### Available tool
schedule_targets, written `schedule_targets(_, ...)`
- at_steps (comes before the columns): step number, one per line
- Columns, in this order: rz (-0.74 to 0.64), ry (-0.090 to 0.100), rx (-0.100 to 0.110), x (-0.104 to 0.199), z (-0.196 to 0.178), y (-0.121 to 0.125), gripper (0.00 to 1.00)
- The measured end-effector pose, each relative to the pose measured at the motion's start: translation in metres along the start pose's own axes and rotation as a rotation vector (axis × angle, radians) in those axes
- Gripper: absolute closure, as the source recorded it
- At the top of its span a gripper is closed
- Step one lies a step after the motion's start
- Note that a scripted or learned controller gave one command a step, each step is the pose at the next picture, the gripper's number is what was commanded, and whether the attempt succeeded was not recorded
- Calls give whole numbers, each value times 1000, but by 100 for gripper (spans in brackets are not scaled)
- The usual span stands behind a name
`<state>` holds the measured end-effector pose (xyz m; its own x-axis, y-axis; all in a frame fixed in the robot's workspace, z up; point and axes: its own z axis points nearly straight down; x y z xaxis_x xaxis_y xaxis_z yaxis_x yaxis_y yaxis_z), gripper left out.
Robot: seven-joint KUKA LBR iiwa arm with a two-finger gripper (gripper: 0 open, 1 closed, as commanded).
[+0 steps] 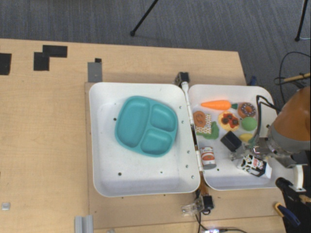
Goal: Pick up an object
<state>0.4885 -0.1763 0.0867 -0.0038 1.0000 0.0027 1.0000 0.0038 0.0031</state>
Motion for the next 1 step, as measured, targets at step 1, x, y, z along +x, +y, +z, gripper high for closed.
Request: schedule_targets(1,-1,-4,-6,41,0,43,0)
